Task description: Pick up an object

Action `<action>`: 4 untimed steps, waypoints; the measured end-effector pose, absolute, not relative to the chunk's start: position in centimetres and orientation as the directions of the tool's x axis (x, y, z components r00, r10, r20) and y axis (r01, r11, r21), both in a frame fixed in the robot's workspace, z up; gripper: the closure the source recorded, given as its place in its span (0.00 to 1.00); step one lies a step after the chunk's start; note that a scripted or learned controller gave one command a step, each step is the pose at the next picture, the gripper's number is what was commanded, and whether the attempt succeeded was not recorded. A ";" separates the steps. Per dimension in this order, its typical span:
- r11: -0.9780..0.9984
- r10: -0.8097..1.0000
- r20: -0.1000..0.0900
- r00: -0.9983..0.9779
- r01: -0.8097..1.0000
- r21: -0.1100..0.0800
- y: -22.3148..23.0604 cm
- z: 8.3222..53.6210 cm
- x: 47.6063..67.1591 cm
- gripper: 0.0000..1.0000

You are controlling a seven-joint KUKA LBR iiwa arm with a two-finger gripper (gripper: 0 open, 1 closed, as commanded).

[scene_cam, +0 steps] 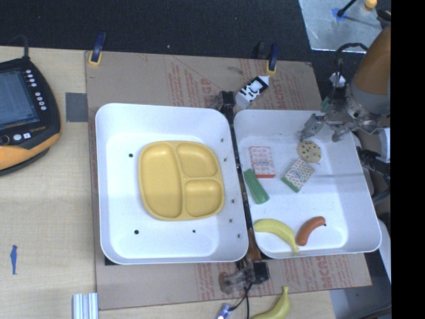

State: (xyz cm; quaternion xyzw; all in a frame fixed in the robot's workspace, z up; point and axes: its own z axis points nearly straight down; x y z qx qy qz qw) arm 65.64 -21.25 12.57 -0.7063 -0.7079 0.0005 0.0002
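At the right of the frame, the end effector [325, 126] hangs over the upper right part of the right bin [352, 198]. Its two fingers are spread apart, and nothing is between them. One finger [309, 129] points down toward the round cookie [309, 151], which lies just below it; I cannot tell if they touch.

The right bin holds several small things. A red and white packet [261, 161] lies near the bin's left wall, and a green piece [255, 186] is just under it. A small patterned packet [298, 175] lies tilted below the cookie. In the lower part of the bin there is a yellow banana [277, 232] and beside it, to the right, an orange sausage [310, 230].

The left bin [113, 178] carries a yellow divided plate [180, 179] with three compartments.

On the counter [46, 244], at the upper left of the frame, rests a control pendant [23, 115] with a screen. A second banana [277, 305] lies at the bottom edge, outside the bins.
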 end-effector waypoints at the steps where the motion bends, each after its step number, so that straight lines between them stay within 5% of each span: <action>1: 0.006 1.000 -0.002 -0.006 1.000 -0.002 -18.1 9.3 63.0 0.00; 3: 0.006 1.000 -0.001 -0.006 1.000 -0.005 -16.6 9.2 55.6 0.00; 4: 0.006 1.000 -0.001 -0.006 1.000 -0.004 -15.5 9.8 59.1 0.00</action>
